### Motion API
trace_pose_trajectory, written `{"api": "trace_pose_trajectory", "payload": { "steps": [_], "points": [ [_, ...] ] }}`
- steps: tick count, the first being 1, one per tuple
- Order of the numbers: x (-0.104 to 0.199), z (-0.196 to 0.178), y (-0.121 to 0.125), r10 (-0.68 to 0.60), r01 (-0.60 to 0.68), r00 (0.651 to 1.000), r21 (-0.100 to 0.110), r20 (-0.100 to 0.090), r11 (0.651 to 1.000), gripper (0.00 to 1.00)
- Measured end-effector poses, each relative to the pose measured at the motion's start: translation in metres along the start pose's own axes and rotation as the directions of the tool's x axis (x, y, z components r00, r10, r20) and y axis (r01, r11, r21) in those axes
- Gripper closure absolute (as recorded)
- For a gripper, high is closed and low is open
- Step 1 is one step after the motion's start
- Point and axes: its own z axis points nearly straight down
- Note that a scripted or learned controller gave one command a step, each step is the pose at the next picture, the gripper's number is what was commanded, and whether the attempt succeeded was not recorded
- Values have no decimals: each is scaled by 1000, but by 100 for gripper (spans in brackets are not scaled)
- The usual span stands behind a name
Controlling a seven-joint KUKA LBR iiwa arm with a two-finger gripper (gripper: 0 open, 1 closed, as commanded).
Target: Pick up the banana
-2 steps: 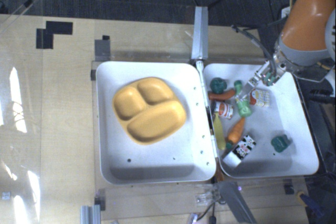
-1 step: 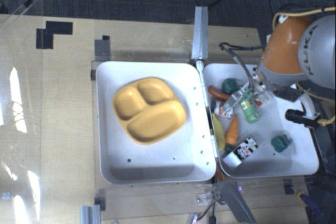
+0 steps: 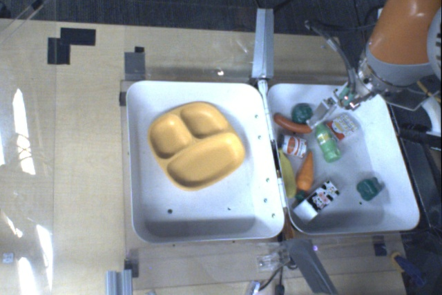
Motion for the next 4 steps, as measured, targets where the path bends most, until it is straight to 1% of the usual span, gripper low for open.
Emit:
{"api": "trace_pose_trajectory", "payload": {
  "steps": [1,2,3,4],
  "points": [
    [15,61,25,-355,355,935,0,-2,935,0],
    [-36,130,52,-493,493,870,-2,1,870,0],
    [-36,118,55,-494,494,869,-7,8,869,100],
    [-18,-42,52,-221,221,975,-1,1,975,100]
  ]
}}
